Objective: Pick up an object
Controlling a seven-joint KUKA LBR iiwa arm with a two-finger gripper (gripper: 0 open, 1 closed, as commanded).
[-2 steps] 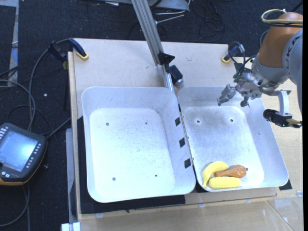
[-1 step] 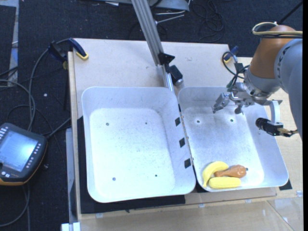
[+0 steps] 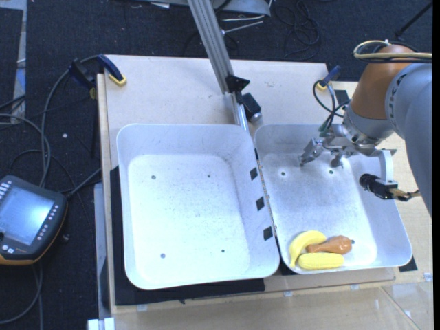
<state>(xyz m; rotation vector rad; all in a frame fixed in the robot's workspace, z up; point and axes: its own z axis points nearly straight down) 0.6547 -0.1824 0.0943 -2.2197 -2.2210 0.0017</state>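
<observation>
Pale wooden surface on a dark carpeted floor, strewn with black cables; teach pendant lying on the floor at the left, screen up. Blue-and-yellow clamp at the surface's far left corner. Slanted aluminium rail running down from the top, ending at the seam between the two bins. Left white bin and right white bin side by side, edges touching, black tabs along the shared wall. Grey arm with orange band reaching in from the right, jaws over the far part of the right bin, spread apart with nothing between the fingers. Yellow banana, yellow corn cob and brown chicken drumstick clustered together in the near corner of the right bin, touching one another, banana curving around the left side, corn nearest the front wall, drumstick on the right. Cluster well apart from the jaws, toward the near edge of the bin, with bare bin floor between. Small black-and-orange connector hanging off the wrist over the bin's right wall.
</observation>
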